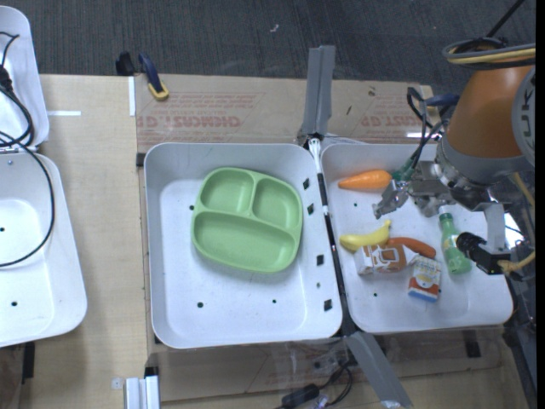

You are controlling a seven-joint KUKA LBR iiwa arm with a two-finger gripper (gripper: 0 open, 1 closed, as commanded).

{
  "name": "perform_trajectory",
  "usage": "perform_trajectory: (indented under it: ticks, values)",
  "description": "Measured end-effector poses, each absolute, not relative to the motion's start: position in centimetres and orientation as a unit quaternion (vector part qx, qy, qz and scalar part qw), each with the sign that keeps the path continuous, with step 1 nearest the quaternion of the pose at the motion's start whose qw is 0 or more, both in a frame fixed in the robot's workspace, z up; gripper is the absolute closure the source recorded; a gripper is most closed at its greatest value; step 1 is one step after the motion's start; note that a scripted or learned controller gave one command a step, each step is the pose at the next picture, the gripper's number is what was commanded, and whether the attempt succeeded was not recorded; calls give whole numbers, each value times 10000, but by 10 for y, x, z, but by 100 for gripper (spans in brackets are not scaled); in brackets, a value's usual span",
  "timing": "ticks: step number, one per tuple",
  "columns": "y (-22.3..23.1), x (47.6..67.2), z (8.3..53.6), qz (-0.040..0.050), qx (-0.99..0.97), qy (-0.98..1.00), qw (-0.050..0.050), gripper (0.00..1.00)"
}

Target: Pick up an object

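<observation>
1. In the right bin (477, 313), toward its 12 o'clock wall, the hand (393, 198) hangs at the end of the grey arm (490, 113), whose orange band sits at the 3 o'clock side of the view.
2. The hand's fingers cannot be made out well enough to tell whether they are apart or together, and nothing is seen between them.
3. An orange carrot (365, 180) lies at about 10 o'clock from the hand, just beside it, near the bin's far wall.
4. A yellow banana (364, 238) lies at 7 o'clock from the hand, with a red-orange sausage-shaped piece (414, 245) just beside it.
5. A small brown-and-white carton (382, 260) lies touching the banana at its 5 o'clock, and a second small carton (425, 279) with red and blue print lies near it.
6. A green bottle (453, 245) lies at 4 o'clock from the hand, near the bin's 3 o'clock side.
7. The left bin (170, 296) holds a green divided plate (248, 220), well apart from the hand.
8. Both bins rest on the tabletop (102, 135).
</observation>
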State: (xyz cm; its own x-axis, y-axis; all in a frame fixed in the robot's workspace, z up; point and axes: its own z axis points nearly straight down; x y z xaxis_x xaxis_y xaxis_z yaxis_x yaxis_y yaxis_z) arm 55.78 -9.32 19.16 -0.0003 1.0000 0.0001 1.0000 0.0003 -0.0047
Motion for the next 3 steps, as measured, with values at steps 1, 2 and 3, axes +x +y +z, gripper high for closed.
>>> perform_trajectory:
  ticks: [1,2,3]
  values:
    - [-89,561,191,9,-7481,-6636,5,0]
    - [-136,611,187,14,-7131,-7011,-2,0]
    - [-196,621,92,2,-7094,-7048,-5,0]
